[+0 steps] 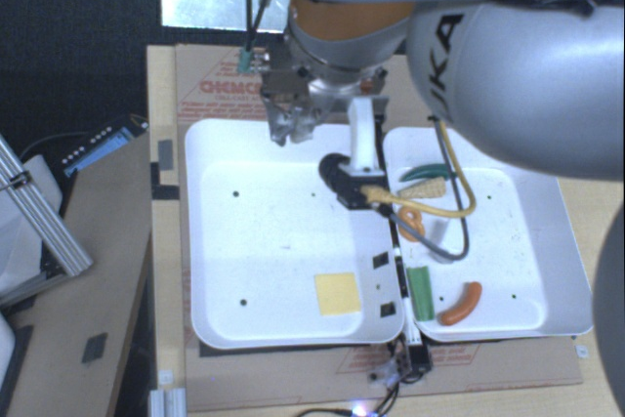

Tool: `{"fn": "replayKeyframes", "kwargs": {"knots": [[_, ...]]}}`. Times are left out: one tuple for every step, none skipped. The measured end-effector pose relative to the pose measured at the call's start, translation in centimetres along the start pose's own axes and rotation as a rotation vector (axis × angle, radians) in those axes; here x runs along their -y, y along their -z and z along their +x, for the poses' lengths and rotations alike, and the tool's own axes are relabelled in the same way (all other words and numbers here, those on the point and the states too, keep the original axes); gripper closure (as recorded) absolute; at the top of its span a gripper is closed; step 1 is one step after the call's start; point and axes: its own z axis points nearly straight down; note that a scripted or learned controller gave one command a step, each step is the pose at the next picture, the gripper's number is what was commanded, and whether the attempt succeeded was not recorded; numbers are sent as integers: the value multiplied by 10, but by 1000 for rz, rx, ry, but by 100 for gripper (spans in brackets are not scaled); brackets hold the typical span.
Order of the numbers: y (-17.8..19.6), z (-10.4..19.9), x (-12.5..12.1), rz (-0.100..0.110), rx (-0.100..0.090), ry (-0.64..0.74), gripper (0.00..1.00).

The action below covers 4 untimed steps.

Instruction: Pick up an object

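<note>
Tabletop bins sit below hand (293, 117); grip state unclear. Yellow square (337, 293) lies flat well toward camera: descend centered, vertical.

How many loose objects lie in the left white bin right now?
1: a flat yellow square near the front of the left white bin. The grey arm and gripper cover the bin's back right corner, so more may be hidden.

Bright even overhead light, glare on white bins (244, 239), near arm (508, 44) blurred
</note>
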Motion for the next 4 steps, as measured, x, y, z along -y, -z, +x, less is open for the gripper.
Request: {"fn": "replayKeyframes", "kwargs": {"knots": [[57, -3, -111, -25, -6, -6, 100], [-102, -2, -71, 0, 0, -5, 100], [-70, 0, -118, -23, -6, -2, 100], [-27, -1, -116, -22, -7, -1, 100]]}}
